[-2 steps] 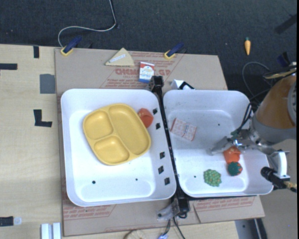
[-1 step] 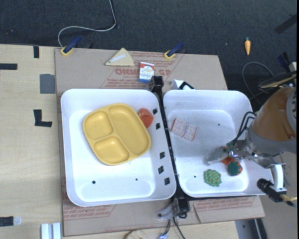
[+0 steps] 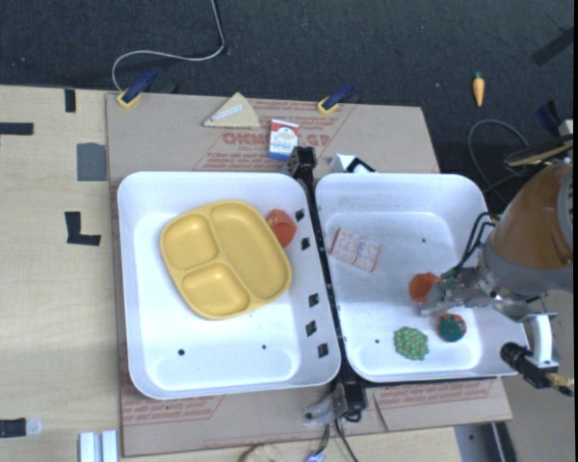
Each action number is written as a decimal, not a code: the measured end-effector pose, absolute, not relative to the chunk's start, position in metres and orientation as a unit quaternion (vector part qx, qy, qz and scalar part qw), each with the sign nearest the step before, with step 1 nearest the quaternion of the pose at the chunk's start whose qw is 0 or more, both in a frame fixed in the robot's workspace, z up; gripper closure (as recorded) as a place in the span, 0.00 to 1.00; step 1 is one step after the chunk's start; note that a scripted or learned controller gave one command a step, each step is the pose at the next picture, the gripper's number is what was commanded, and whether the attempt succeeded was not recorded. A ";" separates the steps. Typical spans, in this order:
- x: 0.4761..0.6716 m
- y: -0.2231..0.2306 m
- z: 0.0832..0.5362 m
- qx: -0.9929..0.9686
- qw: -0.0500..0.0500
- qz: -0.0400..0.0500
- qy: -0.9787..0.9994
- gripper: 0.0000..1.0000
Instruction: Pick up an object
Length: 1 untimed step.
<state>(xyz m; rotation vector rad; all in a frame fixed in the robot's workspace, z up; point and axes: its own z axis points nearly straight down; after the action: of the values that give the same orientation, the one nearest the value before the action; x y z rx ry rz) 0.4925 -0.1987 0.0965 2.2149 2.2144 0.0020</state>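
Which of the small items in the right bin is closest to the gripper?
The orange object, just left of the gripper. The teal ball sits slightly lower, the green bumpy ball lower-left, and the flat packet farthest.

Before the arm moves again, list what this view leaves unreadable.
- Pincer: small and blurred against the right bin; its state is unreadable.
- Orange object: contact with the pincer unclear.
- Teal object: partly covered by the arm.
- Flat packet: print too small.
- Red object: partly hidden behind the yellow tray.
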 end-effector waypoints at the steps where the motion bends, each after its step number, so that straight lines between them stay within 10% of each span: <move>1: 0.492 -0.199 0.096 0.707 0.004 0.001 0.707 0.00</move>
<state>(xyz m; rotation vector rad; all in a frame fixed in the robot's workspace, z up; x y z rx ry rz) 0.4924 -0.1986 0.0963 2.2155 2.2150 0.0019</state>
